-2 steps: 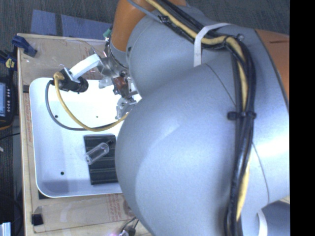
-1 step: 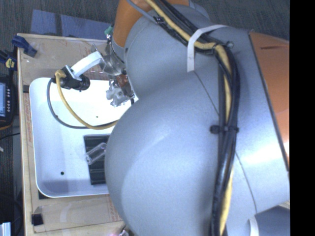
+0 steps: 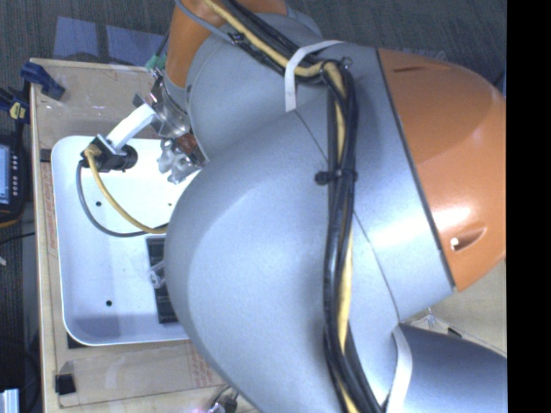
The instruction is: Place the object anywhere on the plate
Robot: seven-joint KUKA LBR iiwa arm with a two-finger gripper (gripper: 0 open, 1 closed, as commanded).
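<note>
Across most of the view, from the right, the grey arm (image 3: 284, 256) sprawls low over the bench, its orange band (image 3: 448, 170) lying at the right and a bundle of black and yellow cables (image 3: 336, 196) running along its back. At the far left end, its gripper (image 3: 176, 157) hangs over the white bin (image 3: 73, 231); whether it is spread or pressed together cannot be told, since the arm's bulk and the wrist fittings hide that part. Beside the wrist, a white tube ends in a black connector (image 3: 116, 155), and a thin yellow-and-grey cable (image 3: 108, 218) loops from it over the bin floor. Near the arm's edge, a dark strip (image 3: 162, 278) lies in the bin. The object and the plate cannot be made out.
</note>
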